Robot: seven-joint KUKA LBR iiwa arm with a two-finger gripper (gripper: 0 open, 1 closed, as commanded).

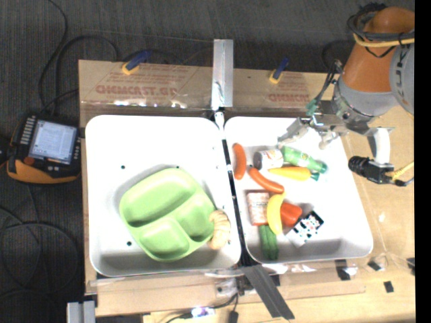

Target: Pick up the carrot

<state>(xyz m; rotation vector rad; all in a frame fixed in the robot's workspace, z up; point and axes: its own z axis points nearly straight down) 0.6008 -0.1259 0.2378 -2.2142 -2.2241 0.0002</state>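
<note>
In the right bin (pixel 347 204), left of centre: carrot (pixel 264 180), lying flat on a slant, upper end toward the bin's left wall, lower end toward the middle. Touching or nearly touching a yellow elongated piece (pixel 291 173) at the right; cannot tell which. Just left of the carrot, along the bin wall: an orange-red rounded stick (pixel 238 160), lying lengthwise. Above the carrot: a small labelled can (pixel 268 158) on its side, and beside that a green bottle (pixel 304 159), also lying down.

Below the carrot: a brown packet (pixel 256 207), a yellow banana-shaped piece (pixel 274 211), a red-orange piece (pixel 291 213) against it, a black-and-white box (pixel 309 225) at the right, and a green cucumber-like piece (pixel 269 242) near the front wall.

Over the rear part of the right bin: gripper (pixel 308 137), fingers spread apart, nothing between them. Positioned above and to the right of the carrot, apart from it, closest to the green bottle. Behind the gripper: grey arm with orange band (pixel 380 42), entering from the right.

In the left bin (pixel 108 147): a green divided plate (pixel 168 214), tilted, with a beige lumpy piece (pixel 219 227) at its right edge, close to the shared wall.
</note>
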